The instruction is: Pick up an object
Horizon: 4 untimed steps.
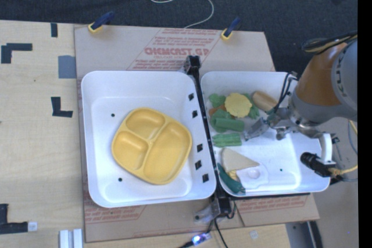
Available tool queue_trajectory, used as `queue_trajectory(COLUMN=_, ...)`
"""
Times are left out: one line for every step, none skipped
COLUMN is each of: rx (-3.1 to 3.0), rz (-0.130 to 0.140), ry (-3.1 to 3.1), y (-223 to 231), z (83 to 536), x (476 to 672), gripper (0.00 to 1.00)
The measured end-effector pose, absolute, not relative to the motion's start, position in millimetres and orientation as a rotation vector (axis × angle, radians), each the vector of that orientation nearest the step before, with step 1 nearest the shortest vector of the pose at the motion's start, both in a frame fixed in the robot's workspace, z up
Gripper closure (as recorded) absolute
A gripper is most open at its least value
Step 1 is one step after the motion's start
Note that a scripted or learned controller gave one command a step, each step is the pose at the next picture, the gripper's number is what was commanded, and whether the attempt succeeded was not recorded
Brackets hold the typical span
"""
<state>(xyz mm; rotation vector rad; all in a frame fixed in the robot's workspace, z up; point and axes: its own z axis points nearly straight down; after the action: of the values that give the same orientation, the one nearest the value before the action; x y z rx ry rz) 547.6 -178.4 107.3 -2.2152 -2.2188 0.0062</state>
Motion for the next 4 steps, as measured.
queue_trajectory(rx=-2.219, rz=0.003, ry=-2.223, y=-177.7, z=83.3, x=547.4, gripper=0.0)
queue_trajectory(rx=-2.221, rz=0.002, ry=-2.225, y=-177.9, z=95.3, x=548.2, gripper=1.0)
queue_trajectory(rx=-2.222, rz=-0.002, ry=-2.224, y=-179.2, z=137.8, x=552.2, gripper=1.0)
queue_trajectory(rx=-2.222, rz=-0.002, ry=-2.224, y=-181.0, z=180.2, x=553.7, gripper=1.0)
